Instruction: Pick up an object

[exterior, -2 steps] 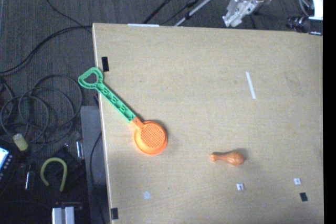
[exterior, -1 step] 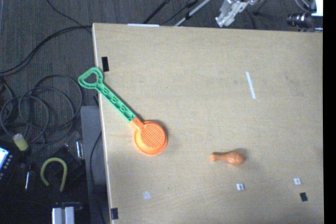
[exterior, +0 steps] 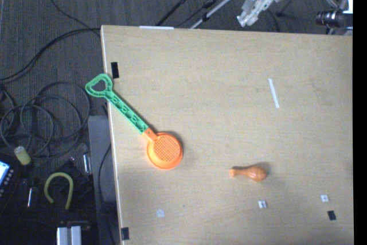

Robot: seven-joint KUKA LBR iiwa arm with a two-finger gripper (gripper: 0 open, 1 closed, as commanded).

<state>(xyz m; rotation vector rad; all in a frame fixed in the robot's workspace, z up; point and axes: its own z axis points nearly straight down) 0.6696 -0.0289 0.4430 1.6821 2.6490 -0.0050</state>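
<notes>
We see the gripper [exterior: 252, 11] near the top right of the view, hanging beyond the far edge of the wooden board [exterior: 229, 94], over the dark carpet [exterior: 51, 8]. Its pale fingers point down and to the left, and nothing sits between them; whether they are spread or pressed together we cannot tell at this angle.

The things it could pick up all lie on the board, well apart from the gripper. A strainer [exterior: 137, 126] with a green handle and a round orange sieve head lies near the board's left edge, handle pointing up and left so that its loop reaches just past the edge, and head toward the middle. To the right of the sieve head, lower on the board, we find a small orange pear-shaped piece [exterior: 250, 172] lying on its side, narrow end to the left. A thin white stick [exterior: 274, 93] rests alone higher up on the right half, the nearest of the three to the gripper, yet still clearly away from it.

Cables [exterior: 34, 117] curl on the floor to the left of the board.
</notes>
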